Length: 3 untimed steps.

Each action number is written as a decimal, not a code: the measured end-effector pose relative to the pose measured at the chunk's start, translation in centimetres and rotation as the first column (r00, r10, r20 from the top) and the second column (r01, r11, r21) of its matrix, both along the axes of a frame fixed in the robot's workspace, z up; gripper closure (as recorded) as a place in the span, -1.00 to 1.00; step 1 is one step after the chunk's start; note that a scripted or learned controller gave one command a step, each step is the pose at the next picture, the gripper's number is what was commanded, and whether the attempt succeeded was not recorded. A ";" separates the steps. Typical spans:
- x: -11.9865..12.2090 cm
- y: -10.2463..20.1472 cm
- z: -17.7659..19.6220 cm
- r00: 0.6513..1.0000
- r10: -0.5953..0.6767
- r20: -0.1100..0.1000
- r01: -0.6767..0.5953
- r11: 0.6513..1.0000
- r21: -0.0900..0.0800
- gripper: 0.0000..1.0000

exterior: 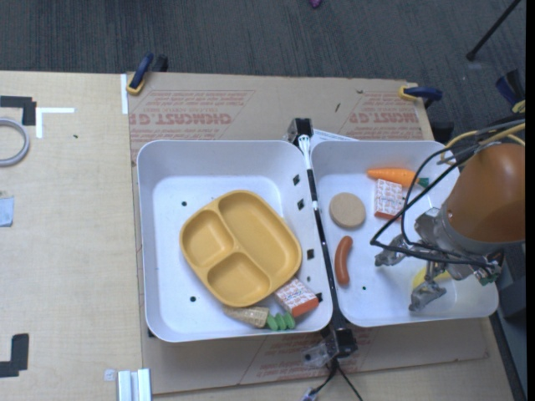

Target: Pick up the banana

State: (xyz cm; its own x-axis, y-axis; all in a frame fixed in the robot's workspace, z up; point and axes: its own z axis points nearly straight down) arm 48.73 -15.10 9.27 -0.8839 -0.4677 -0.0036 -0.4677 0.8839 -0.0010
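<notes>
Two white bins are sitting side by side on the bench, the left bin (159,224) holding a yellow divided plate (241,247) with a small red carton (297,298) lying at its five o'clock. Inside the right bin (368,303) the gripper (411,281) is hanging low at the four o'clock corner; whether it is spread or closed I cannot tell. A sliver of the banana (420,279) is peeking out yellow just beneath the arm. A sausage (343,259) is lying at nine o'clock from the gripper, a round cracker (348,210) at eleven, and a carrot (393,175) near twelve.
</notes>
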 end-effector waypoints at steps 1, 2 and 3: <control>-0.2 2.0 0.0 0.979 0.202 -0.001 -0.202 0.979 0.000 -1.00; 0.0 -0.1 4.9 0.959 0.282 0.001 -0.282 0.959 -0.001 -1.00; 0.1 1.4 0.0 0.888 0.460 -0.002 -0.460 0.888 0.000 -1.00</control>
